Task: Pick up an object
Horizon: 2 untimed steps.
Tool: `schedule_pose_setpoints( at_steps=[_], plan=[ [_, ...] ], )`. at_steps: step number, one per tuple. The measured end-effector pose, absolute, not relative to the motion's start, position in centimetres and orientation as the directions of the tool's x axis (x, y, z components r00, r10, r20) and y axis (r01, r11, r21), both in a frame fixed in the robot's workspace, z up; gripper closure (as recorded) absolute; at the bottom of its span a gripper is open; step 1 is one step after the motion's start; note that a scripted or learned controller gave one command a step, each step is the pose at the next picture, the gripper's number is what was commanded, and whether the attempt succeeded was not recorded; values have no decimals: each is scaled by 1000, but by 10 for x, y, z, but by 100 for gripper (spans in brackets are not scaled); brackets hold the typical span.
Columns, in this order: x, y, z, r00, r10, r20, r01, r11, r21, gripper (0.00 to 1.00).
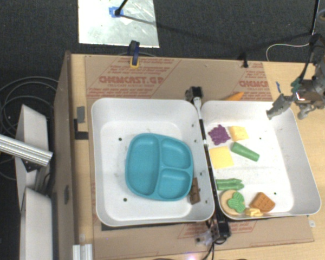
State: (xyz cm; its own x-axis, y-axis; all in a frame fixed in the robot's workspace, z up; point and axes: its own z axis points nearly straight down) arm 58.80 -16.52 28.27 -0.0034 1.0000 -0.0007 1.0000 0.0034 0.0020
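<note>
- While the grey arm reaches in from the right edge of the scene, its tool [284, 106] hangs over the far right corner of the right bin [303, 161], clear of everything lying in it.
- One dark finger juts out to the left; whether the tool is open or closed cannot be told from this slanted overhead view, and nothing is seen held in it.
- The pick is judged not yet begun: every candidate lies in the right bin, untouched.
- Along that bin's left side sit a purple grape cluster [219, 134], a pale yellow block [238, 132], a green cucumber-like piece [245, 152] and a yellow cheese slice [221, 157].
- Nearer the camera, a green bean pod [229, 184] lies just beyond a small tan dish [226, 203] holding a green item [237, 202], with a brown waffle-like piece [262, 202] touching the dish's right side.
- What is left is the whole job: choosing a target, descending, closing and lifting.
- The left bin [105, 145] carries a teal divided plate [158, 167], with a small brown object [195, 192] at its near right edge, too small to identify.
- The arm is cut off by the frame, so its wrist and upper links go unseen.
- An orange sliver [234, 96] on the cardboard-covered tabletop [168, 77] behind the bins is hard to make out.
</note>
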Motion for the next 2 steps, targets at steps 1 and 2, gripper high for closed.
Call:
schedule_pose_setpoints(
  at_steps=[1, 2],
  plan=[
    [595, -111, 178, -8, 1000, 2, 1000, 8, -3, 0],
    [634, -85, 83, -8, 1000, -4, 1000, 8, 9, 0]
  ],
)
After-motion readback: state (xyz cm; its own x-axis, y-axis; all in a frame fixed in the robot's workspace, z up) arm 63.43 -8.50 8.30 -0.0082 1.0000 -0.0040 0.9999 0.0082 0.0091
